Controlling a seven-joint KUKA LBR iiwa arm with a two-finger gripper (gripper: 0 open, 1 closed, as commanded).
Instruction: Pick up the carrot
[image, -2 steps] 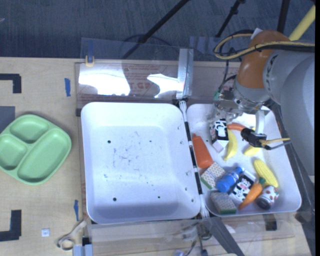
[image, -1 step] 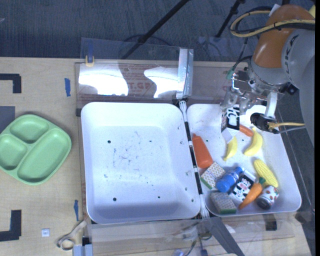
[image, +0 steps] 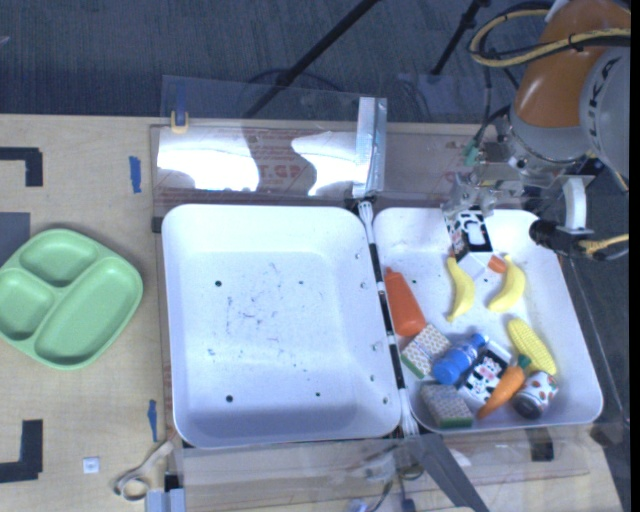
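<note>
A slanted overhead view of a wooden bench bearing two shallow white bins side by side, with the right bin (image: 575, 330) as the landmark for everything here. The carrot (image: 503, 387), small and orange, lies tilted in this bin's near corner, tip toward the front rim. It is wedged into a crowd: a blue bottle (image: 460, 362) just beside it on the left, an ear of corn (image: 531, 345) just behind it, and a small can (image: 536, 394) touching or nearly touching its right side. That crowding probably explains why a grasp needs care, since neighbours leave little room beside the carrot

At the bin's far edge the gripper (image: 468, 222) hangs from the grey arm with its orange band, low over the far rim and well apart from the carrot. Whether the tool is spread or pressed together cannot be told; nothing is seen in it. Judging by this, the reach toward the carrot is not yet made

Between gripper and carrot lie two bananas (image: 485, 285) and, near the bin's left wall, a larger orange piece (image: 404, 303). The left bin (image: 270, 320) sits against the landmark's left wall, and a green divided plate (image: 66, 297) rests well beyond that
</note>
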